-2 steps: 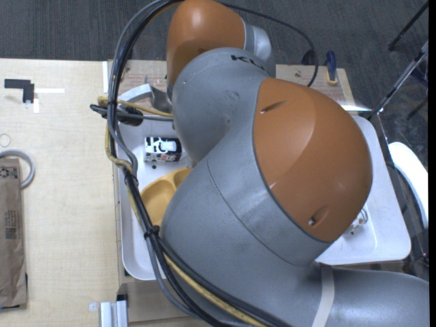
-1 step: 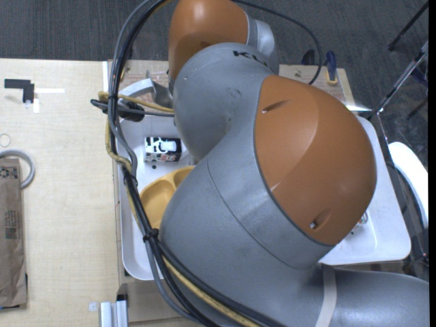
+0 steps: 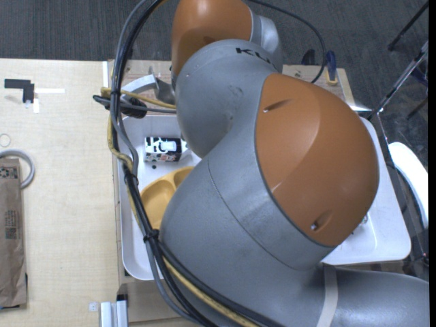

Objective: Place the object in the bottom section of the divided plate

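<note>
Gripper state cannot be told. Smooth yellow plastic divided plate [image 3: 158, 195], partly covered by grey-and-orange arm [image 3: 272, 182], is seen at 9 o'clock.

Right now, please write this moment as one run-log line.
arm: grey-and-orange robot arm covers bins | plate: yellow divided plate partly visible in white bin | also: small black-and-white object | grasp: cannot tell

Arm [image 3: 272, 176] covers most of both bins [image 3: 133, 251]; just the left bin's left strip and a corner of the right one are visible. Yellow plate [image 3: 160, 195]: only its left part shows, the rest is under the arm, dividers not readable. Small black-and-white object [image 3: 163, 148] is partly hidden by the arm, too small to identify. Brown bag [image 3: 12, 230] is cut off by the left edge. Cables [image 3: 126, 142] cross the bin's left wall.
</note>
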Tool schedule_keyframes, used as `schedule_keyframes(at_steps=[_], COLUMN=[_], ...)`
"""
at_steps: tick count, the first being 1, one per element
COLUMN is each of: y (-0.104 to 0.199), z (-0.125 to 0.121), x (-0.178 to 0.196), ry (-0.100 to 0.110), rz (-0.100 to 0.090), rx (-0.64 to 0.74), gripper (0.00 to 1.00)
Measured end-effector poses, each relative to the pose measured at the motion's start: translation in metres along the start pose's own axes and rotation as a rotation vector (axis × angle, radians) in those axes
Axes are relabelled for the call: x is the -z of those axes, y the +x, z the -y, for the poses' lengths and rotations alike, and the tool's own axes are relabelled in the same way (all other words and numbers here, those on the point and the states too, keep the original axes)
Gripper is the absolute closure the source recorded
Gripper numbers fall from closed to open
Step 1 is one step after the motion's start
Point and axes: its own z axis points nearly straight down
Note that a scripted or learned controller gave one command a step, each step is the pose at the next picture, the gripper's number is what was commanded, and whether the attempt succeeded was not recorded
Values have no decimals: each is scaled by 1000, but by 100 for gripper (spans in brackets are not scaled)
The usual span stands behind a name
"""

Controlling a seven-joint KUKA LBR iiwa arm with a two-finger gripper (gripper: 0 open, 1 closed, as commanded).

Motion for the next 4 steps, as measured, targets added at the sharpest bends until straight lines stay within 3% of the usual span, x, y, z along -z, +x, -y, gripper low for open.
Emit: schedule_keyframes(at_steps=[1,2,4], y=[4,4,4], z=[3,3,3], x=[-59,-58,-58], ry=[2,1,1], rz=[-16,-14,-14], rx=[11,10,10], gripper=[100,0,0])
